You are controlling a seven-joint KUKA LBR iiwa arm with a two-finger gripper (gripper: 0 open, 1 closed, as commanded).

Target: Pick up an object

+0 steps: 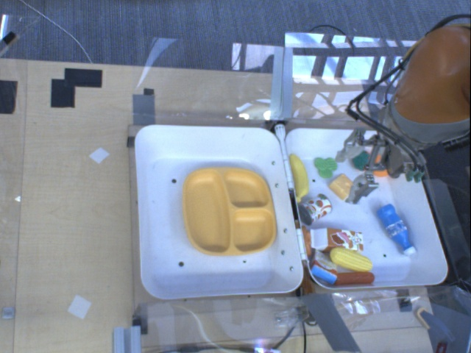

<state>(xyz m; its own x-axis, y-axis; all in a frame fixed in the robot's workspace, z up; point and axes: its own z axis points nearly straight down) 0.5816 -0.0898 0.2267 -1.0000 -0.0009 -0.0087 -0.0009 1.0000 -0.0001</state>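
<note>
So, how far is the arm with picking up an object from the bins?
Done: the arm has reached over the right bin, and its gripper hangs above the upper part, near the tan block and the green piece. In hand: nothing visible between the fingers. Left: the whole grasp and lift. The banana, blue bottle and corn lie in the bin.

**Camera setup: single fixed overhead**

One camera sat above the bench (66, 219), angled down at a slant. It framed both bins fully: left bin (158, 219) near frame center, right bin (423, 252) toward the right side. Far enough out to catch bench surface on the left and dark floor (184, 20) along the top. The arm (434, 79) entered from the right.
</note>
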